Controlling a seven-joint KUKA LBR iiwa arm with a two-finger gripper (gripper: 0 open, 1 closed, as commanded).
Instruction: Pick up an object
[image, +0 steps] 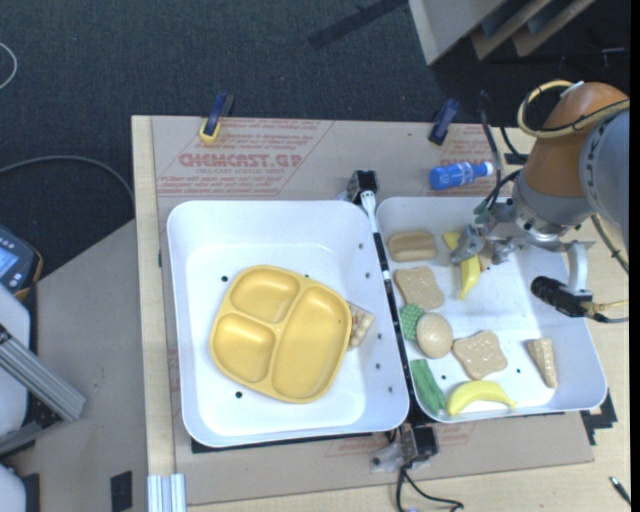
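My gripper (484, 243) hangs over the back middle of the right bin (585, 385). Directly under it, and touching or nearly touching it, is a long yellow toy piece (468, 276), with a yellow tip poking out at the gripper's left side. The gripper's body hides whether that piece is gripped. Close by on the left lie a tan bread roll (412, 245) and a tan cracker (420, 287).
Further forward in the right bin lie a green ridged piece (410, 320), an egg (434, 336), a toast slice (479, 353), a cone (543, 361), a green pod (426, 386) and a banana (478, 398). The left bin (200, 235) holds a yellow divided plate (281, 332) and a small tan piece (360, 323). A blue bottle (460, 175) lies behind the bins.
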